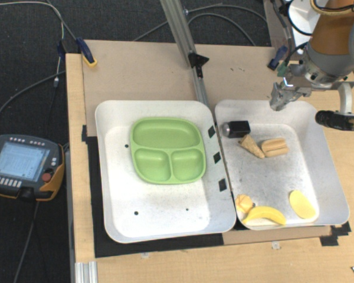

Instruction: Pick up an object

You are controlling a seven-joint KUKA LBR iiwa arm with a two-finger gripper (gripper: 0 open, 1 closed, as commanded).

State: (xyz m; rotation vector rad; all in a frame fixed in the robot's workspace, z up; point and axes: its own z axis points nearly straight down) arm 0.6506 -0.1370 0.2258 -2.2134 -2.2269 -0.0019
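Pick not started, by the look of it. Gripper (pixel 281 99) is hovering over the far rim of the right bin (pixel 336 175); can't tell how it's set, nothing visibly in it. Candidates are all sitting in that bin: black block (pixel 238 128), bread roll (pixel 274 147), banana (pixel 265 216), yellow slice (pixel 302 204). Green divided plate (pixel 167 150) is lying in the left bin (pixel 115 217). Descent, grasp and lift are all remaining.

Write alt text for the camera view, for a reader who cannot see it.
The gripper hangs above the far rim of the right bin, which holds a black block, tan bread pieces, a banana and a yellow slice. The left bin holds a green divided plate.
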